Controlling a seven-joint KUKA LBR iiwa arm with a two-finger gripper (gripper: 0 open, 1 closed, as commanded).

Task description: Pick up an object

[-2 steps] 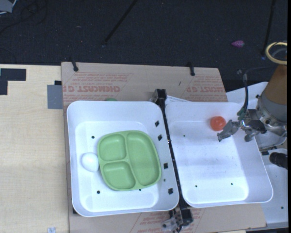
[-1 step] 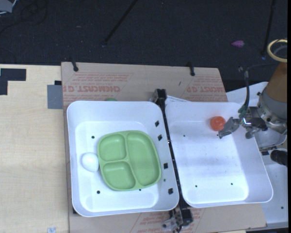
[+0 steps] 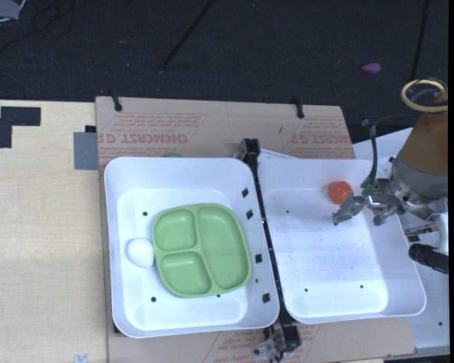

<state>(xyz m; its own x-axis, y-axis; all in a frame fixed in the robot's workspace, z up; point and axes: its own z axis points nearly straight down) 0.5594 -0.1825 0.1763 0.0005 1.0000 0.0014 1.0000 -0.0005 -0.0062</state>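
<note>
We look down at a slant on a pale wooden counter (image 3: 38,225) carrying two shallow white bins side by side.

The right bin (image 3: 340,293) holds a small orange-red ball (image 3: 339,191), round and smooth-looking, its colour bright against the white floor. It lies near the far wall of that bin, toward the right side.

The arm (image 3: 427,153) enters from the right edge, with its orange band showing above a grey wrist. Its pincer (image 3: 361,209) hangs over the right part of the same bin, just beside the ball and slightly nearer to us. We see its two dark fingers (image 3: 346,212) spread apart, with nothing between them. The ball sits apart from the fingers, not touched.

The left bin (image 3: 129,176) holds a light green plate (image 3: 200,249) divided into three compartments, lying flat in the middle. A small white egg-shaped object (image 3: 141,252) rests against the plate's left edge.

Brown cardboard (image 3: 212,131) with red printed lettering lies beneath both bins.
</note>
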